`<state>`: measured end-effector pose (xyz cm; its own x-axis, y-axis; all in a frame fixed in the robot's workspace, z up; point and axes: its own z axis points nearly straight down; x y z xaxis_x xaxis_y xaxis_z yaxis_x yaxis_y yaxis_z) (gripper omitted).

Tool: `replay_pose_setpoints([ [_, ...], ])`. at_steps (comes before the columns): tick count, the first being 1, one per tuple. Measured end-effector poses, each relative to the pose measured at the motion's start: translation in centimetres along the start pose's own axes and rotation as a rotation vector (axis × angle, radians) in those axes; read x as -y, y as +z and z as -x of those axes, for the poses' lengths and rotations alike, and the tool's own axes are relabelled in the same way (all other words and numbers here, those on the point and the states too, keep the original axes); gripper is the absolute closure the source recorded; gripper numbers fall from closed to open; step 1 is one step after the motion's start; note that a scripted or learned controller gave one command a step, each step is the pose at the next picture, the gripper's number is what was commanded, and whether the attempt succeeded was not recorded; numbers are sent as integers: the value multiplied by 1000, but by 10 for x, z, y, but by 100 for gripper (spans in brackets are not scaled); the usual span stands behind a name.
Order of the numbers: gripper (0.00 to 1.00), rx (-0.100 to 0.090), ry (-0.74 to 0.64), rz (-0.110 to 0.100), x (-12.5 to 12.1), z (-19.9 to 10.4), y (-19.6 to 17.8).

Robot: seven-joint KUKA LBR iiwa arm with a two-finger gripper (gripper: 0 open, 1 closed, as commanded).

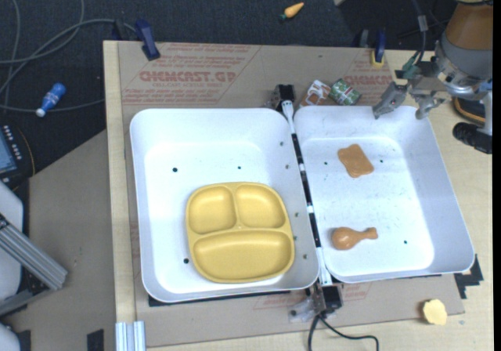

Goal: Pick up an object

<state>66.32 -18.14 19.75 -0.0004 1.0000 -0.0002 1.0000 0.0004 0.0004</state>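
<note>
Two toy foods lie in the right bin (438, 185): a flat tan piece (355, 161) toward the back, and a brown drumstick (352, 237) toward the front. My gripper (405, 103) hangs over that bin's back right corner, open with nothing between its fingers (386, 104). It is well to the right of and behind the tan piece. A yellow divided plate (238, 231) rests in the front half of the left bin (156, 146).
Small packets (333, 92) lie on the cardboard behind the right bin. A yellow lump (434, 311) sits on the bench at the front right. Blue clamps (146, 38) hold the cardboard's back edge. Cables, a small bottle (52, 98) and an orange piece (293, 9) lie on the floor.
</note>
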Motion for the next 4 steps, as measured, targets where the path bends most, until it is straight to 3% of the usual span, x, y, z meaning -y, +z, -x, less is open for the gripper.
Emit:
replay_pose_setpoints([
  [1, 0, -4, 1, -9, 53, -32, 49],
  [2, 0, -3, -2, -8, 51, -50, 117],
  [3, 100, 0, 0, 2, 49, -49, 102],
  [4, 100, -1, 2, -3, 76, -57, 92],
])
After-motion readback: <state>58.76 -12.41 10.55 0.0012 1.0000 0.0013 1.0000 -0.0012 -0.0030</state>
